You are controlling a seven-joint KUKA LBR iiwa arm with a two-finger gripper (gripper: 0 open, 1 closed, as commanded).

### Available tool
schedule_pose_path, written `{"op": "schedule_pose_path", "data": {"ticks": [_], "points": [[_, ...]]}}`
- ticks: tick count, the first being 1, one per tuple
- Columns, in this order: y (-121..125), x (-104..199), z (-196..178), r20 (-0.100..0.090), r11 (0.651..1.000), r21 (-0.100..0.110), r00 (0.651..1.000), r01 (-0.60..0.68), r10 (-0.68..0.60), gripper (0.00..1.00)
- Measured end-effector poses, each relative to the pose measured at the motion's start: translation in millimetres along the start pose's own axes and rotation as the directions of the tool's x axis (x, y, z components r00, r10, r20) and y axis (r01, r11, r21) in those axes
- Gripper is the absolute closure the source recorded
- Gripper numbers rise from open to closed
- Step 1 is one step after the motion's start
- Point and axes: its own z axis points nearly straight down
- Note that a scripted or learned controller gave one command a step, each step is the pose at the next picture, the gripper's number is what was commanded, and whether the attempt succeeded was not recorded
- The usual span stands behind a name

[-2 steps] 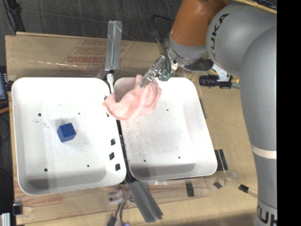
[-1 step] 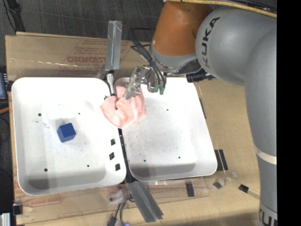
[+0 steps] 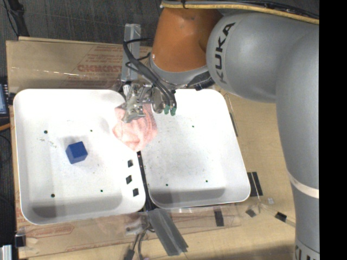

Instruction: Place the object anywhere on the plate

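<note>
The gripper (image 3: 134, 106) hangs low over the seam where the two bins meet, at their far end. It is a cluster of bare metal parts with black cables (image 3: 132, 58) looping down to it. Whether it is open or closed cannot be told from this slant, nor whether it has hold of anything.

Directly beneath it, and touching or very nearly touching it, lies a pale pink item (image 3: 136, 131). It is mottled and soft-edged, roughly rounded, and draped across the inner rims of both bins rather than lying flat in either one. It could be the plate, but it is too blurred to say. That perch on the ridge probably explains the arm's pose: the arm (image 3: 260, 47) reaches in from the right, with its glossy orange band (image 3: 179, 37) bulking above the wrist, to bring the tool straight down onto the seam.

The likeliest object for the task (a judgement only) is the blue cube (image 3: 77, 151). It is small, matte and crisp-cornered, and sits alone toward the middle of the left bin (image 3: 32, 118), well apart from the gripper and to the left of the pink item.

Both bins are shallow, smooth white plastic with rounded corners. The floor of the right bin (image 3: 217, 167) is lightly speckled and scuffed.
</note>
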Motion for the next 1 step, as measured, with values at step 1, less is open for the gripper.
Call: {"op": "schedule_pose_path", "data": {"ticks": [1], "points": [[38.5,16.1,1.8,0.001,1.0,0.001,1.0,0.005,-0.005,1.0]]}}
